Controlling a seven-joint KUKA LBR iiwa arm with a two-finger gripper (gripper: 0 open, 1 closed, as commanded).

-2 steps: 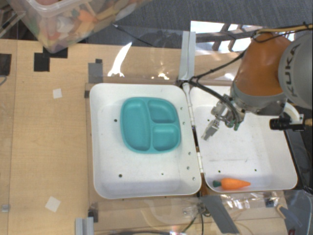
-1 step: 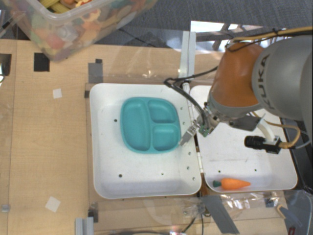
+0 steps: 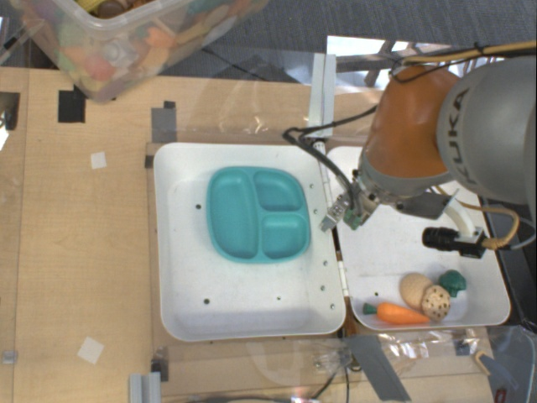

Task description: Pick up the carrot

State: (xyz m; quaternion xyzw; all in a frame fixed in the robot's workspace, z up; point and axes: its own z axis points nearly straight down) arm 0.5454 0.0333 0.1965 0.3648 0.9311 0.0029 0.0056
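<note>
Whether the end effector (image 3: pixel 342 214) is open or closed cannot be told; the carrot (image 3: pixel 401 314) lies below it, to its right, well apart.

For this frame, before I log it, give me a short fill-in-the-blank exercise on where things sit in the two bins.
1. The carrot lies in the ____ bin as the camera sees it.
2. The divided plate in the other bin is ____ in colour.
3. The carrot lies near the ____ edge of its bin, beside a tan egg-shaped piece.
4. The gripper hangs over the ____ between the two bins, apart from the carrot.

Missing words: right; teal; near (bottom); divide
</note>
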